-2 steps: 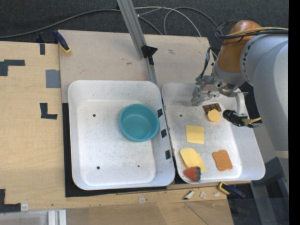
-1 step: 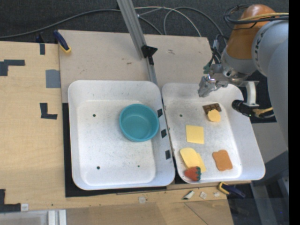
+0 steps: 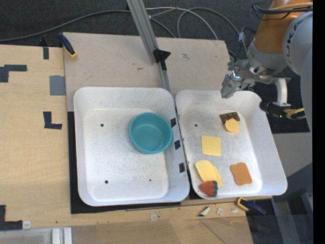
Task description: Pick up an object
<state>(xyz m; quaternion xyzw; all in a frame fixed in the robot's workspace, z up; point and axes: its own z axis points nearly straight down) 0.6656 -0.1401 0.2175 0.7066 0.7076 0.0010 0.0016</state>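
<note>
The counter [image 3: 30, 151] carries 2 shallow white bins side by side. The left bin [image 3: 89, 136] holds 1 teal bowl [image 3: 150, 132], upright, sitting toward its right half.

The right bin [image 3: 264, 151] holds the small pieces. Near the back sits a dark brown block [image 3: 228, 117] with a round yellow-orange piece [image 3: 232, 126] touching its front edge. Below and to the left lies a flat yellow square [image 3: 211, 146], apart from the others. Toward the front, a pale yellow slab [image 3: 207, 171] lies tilted, and a red strawberry-like piece [image 3: 208, 188] with a green tip touches its front end. Just to the right of the slab – not touching it – lies an orange rounded rectangle [image 3: 240, 174].

The grey arm [image 3: 299, 29], with its orange band, reaches in from the right. Its tool [image 3: 229, 89] hangs over the back rim of the right bin, behind the brown block and apart from every piece. Whether the tool is apart or together I cannot tell – it is too small and dark against the rim. Nothing is visibly clamped in it.
</note>
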